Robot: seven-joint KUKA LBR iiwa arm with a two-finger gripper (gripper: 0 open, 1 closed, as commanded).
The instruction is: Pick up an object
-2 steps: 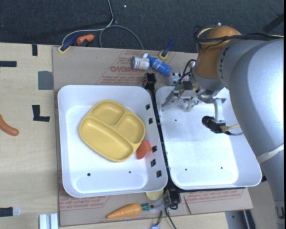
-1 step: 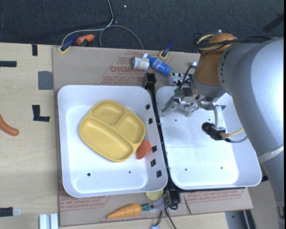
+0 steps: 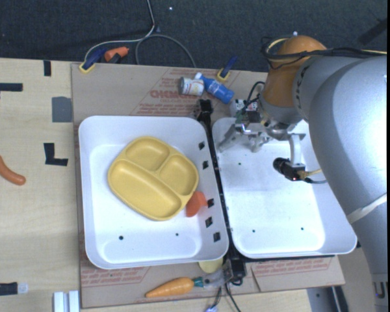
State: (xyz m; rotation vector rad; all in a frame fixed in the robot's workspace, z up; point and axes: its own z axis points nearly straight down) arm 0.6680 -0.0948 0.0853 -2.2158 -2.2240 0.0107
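1. The left bin (image 3: pixel 91 194) holds a yellow divided plate (image 3: pixel 154 176), with a small orange piece (image 3: pixel 195 204) touching the plate's lower right edge.
2. The plate's long axis runs upper left to lower right.
3. The gripper (image 3: pixel 257 134) hangs over the right bin (image 3: pixel 279 226) near its top wall; its fingers are too hard to make out, so open or closed is anyone's guess, and nothing obvious sits between them.
4. Outside the bins: a toy carrot (image 3: pixel 171 287) below, a sausage (image 3: pixel 8 169) far left.

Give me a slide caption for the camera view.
Arm reaches over the right bin; a yellow divided plate and a small orange piece lie in the left bin.
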